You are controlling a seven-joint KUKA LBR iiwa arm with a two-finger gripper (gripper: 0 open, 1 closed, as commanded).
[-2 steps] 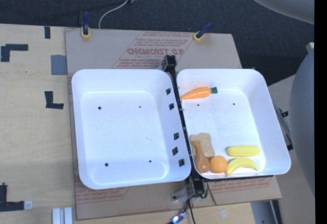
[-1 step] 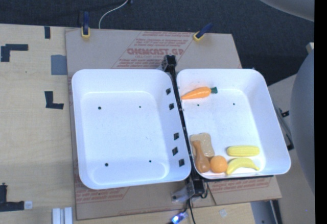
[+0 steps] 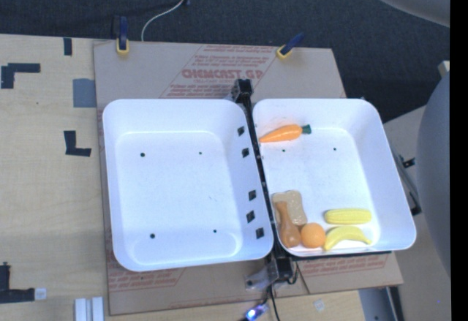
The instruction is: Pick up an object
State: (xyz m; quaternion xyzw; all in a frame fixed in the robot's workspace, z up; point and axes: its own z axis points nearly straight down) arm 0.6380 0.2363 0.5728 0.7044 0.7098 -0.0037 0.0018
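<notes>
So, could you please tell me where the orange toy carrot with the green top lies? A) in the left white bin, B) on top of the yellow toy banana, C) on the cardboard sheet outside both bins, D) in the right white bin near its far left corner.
D: the orange toy carrot with the green top lies in the right white bin, near its far left corner.

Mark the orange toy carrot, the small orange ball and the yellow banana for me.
orange toy carrot (image 3: pixel 280 134), camera view, mid body.
small orange ball (image 3: pixel 313 235), camera view, centre.
yellow banana (image 3: pixel 346 238), camera view, middle of curve.
</notes>
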